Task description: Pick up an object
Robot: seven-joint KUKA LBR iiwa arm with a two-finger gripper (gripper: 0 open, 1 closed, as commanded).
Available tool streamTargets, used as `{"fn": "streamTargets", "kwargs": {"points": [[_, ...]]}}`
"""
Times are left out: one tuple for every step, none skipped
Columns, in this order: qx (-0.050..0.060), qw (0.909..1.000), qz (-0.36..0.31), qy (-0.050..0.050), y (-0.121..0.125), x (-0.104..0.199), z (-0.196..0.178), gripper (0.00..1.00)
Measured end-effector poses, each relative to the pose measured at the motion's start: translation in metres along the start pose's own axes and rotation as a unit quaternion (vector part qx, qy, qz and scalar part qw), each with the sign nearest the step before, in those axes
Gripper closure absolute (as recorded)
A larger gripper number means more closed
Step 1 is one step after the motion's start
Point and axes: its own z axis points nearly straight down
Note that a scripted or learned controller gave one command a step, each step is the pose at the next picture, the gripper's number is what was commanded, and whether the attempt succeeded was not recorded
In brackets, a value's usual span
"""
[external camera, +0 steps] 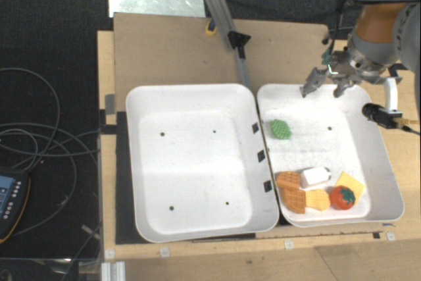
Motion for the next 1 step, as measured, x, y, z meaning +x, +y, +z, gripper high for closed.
{"fn": "streamTargets", "kwargs": {"points": [[-0.002, 1.0, -0.001, -0.001, 0.0009, -0.0001, -0.0028, 0.0]]}}
